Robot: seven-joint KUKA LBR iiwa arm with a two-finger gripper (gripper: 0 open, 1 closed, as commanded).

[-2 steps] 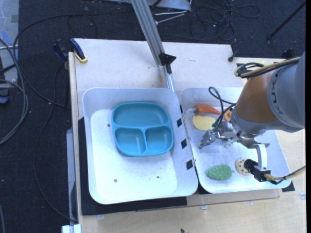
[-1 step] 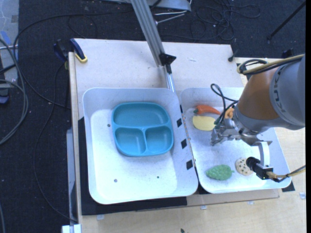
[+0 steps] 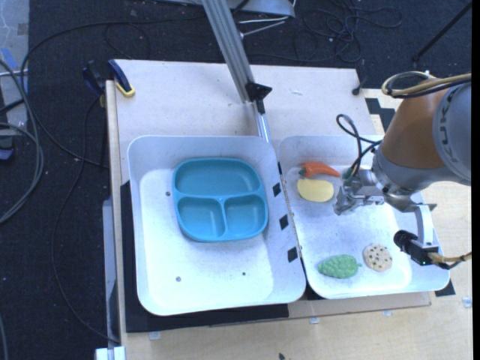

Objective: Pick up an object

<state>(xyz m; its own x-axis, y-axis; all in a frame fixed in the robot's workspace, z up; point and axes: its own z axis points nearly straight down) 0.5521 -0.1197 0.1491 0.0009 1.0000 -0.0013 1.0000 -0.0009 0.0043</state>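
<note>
In the right bin [image 3: 330, 250] lie an orange carrot [image 3: 320, 169], a pale yellow lemon-shaped piece [image 3: 315, 190], a green leafy piece [image 3: 339, 266] and a round speckled cookie [image 3: 377, 257]. My gripper [image 3: 344, 201] hangs just right of the yellow piece, low over the bin floor. Nothing shows between its fingers, and their spread is too small to make out.
The left bin [image 3: 150, 276] holds a blue divided tray [image 3: 220, 199]. A slanted metal pole [image 3: 229, 40] rises from the back between the bins. Bare bin floor lies between the yellow piece and the green piece.
</note>
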